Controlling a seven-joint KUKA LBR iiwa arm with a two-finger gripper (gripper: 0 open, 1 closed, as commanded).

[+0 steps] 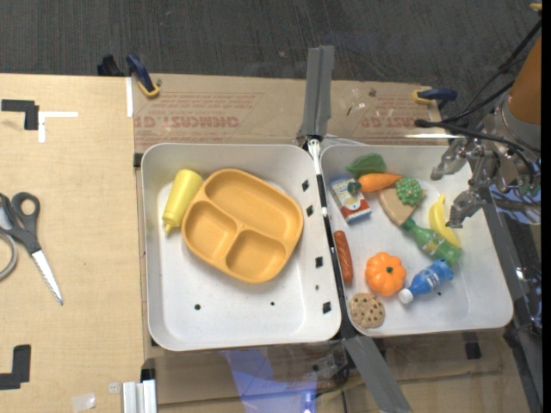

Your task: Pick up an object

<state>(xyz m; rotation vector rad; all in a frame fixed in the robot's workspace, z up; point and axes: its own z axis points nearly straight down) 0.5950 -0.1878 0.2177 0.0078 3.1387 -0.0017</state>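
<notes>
White shallow left bin (164,317) held an orange sectioned plastic plate (238,224) and yellow bottle (180,198), bare floor along its front. Right bin (482,304) was crowded: orange toy pumpkin (385,273), banana (442,221), cookie (367,310). Metal tool (462,188) hovered at its right rim, fingers spread, pinching nothing.

One fixed camera watches me from above the bench (69,231), tilted so it looks down at a slant on both white bins. The left bin (164,317) sits near the centre of the view, and the right bin (482,308) runs toward 3 o'clock. The dark floor lies at 12 o'clock and the bench's near edge at 6. It stands far enough back to take in both bins whole. My arm (525,101) comes in from 3 o'clock.
</notes>
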